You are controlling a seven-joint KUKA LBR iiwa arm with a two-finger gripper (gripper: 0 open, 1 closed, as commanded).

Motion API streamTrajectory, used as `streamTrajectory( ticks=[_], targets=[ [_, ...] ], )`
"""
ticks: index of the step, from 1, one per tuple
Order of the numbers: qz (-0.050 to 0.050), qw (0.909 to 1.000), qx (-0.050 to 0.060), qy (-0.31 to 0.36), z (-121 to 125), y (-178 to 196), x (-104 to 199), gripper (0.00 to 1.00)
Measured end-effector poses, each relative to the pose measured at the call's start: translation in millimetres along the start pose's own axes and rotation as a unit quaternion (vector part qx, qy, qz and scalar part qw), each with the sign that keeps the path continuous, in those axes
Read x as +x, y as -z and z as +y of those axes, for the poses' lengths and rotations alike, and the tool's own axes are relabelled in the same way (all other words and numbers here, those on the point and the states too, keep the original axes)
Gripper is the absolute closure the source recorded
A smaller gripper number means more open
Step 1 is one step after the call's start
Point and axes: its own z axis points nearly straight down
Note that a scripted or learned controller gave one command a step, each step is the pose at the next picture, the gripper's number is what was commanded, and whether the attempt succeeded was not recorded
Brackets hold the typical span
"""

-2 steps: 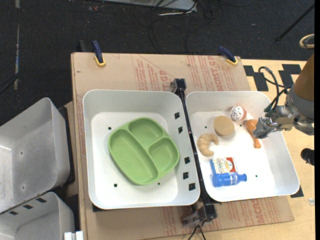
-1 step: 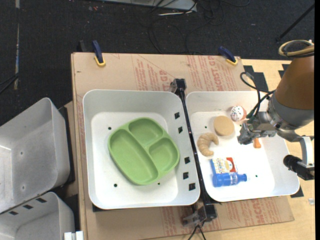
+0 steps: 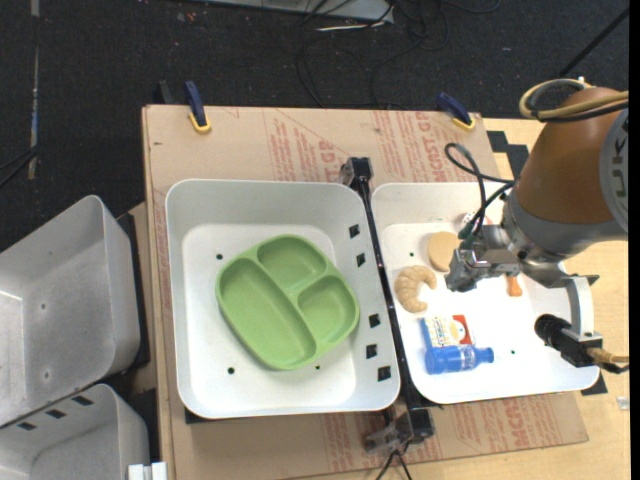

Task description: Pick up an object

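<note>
Nothing lifted yet: gripper [image 3: 462, 273] low in right bin [image 3: 530, 373], finger state cannot tell, no object seen held. Nearest candidate, croissant [image 3: 413, 286], tan, curved, lies just left of gripper. Round bun [image 3: 441, 249] beside it; blue bottle [image 3: 458, 357] nearer front. Grasp and lift remain.

Gripper [image 3: 462, 271] hangs over the right bin [image 3: 400, 203]; croissant [image 3: 414, 286] at its nine o'clock, blue bottle [image 3: 456, 357] at six.
</note>
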Motion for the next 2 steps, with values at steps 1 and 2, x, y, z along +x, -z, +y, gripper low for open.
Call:
streamTrajectory(
  ticks=[1, 2],
  targets=[
    [0.000, 1.0000, 0.001, -0.001, -11.1, -7.9, 50.4, 1.00],
    [0.000, 1.0000, 0.001, 0.000, -21.9, -11.1, 99.6, 1.00]
  ],
)
